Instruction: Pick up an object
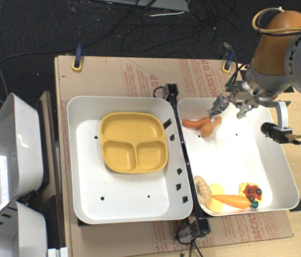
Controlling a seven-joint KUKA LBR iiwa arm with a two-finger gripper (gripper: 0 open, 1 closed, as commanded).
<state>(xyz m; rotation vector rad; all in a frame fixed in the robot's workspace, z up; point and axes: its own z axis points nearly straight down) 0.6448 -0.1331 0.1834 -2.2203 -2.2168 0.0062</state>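
While gripper [230, 107] hangs over the right bin [278, 167], fingers spread, nothing between them, the hot dog [195, 123] lies just below-left of the jaws beside an orange lump [209, 128]. Carrot [231, 200] and other toy food sit well apart, near corner.

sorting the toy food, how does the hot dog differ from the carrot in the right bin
The hot dog lies at the bin's far end beside the gripper; the carrot lies at the near end among other toys. The hot dog is reddish-orange and blunt; the carrot is brighter orange and tapers. Both lie flat.
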